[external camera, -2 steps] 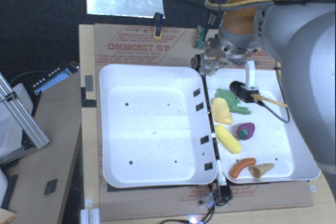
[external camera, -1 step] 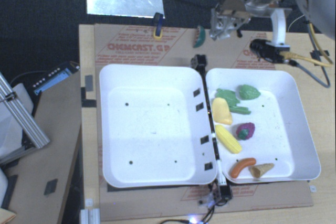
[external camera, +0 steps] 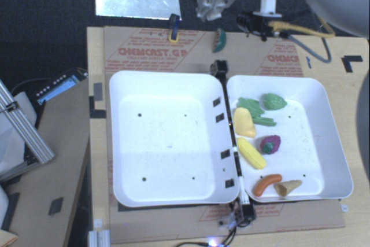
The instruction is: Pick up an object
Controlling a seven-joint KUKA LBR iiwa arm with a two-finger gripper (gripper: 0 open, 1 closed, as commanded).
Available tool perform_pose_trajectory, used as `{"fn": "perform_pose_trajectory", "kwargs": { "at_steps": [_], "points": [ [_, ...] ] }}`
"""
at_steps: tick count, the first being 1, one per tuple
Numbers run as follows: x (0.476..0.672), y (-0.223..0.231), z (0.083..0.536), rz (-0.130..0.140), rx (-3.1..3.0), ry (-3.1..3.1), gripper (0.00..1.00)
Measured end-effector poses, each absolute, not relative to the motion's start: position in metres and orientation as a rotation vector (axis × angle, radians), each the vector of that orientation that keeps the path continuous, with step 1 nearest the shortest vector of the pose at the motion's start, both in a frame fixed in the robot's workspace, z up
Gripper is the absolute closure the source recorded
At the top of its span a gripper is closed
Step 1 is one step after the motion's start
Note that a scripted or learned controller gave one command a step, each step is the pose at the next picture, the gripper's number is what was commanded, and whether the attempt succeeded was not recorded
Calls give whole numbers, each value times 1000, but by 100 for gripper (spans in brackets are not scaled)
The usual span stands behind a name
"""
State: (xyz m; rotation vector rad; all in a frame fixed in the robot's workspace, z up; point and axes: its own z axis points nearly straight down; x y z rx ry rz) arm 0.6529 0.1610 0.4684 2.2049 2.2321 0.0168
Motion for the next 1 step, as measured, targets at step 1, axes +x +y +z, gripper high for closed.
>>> {"fn": "perform_pose_trajectory", "kwargs": {
  "at_steps": [1],
  "points": [
    [668, 239, 540, 17, 2206, 2230, 100]
  ]
}}
